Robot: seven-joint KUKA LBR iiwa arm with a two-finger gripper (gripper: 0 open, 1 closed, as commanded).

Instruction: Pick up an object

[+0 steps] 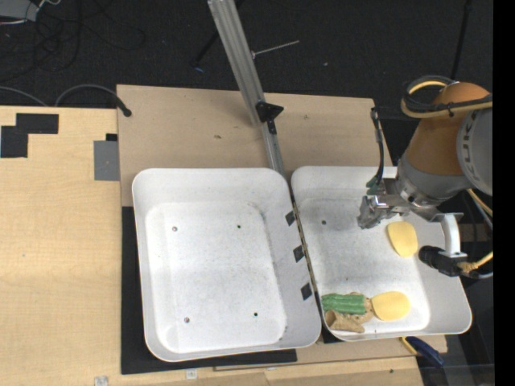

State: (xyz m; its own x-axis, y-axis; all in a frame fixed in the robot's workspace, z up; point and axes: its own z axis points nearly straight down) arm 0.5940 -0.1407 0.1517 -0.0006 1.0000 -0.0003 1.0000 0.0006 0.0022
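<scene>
While gripper point(372, 215) hovers just left of yellow piece point(402, 238) in right bin point(338, 191), finger state unclear; nothing visibly held. Pick not yet done.

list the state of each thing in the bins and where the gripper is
gripper: low over the right bin, beside the upper yellow piece
upper yellow piece: lying loose
lower yellow piece: lying at the front edge
green toy: lying flat on the tan piece
</scene>
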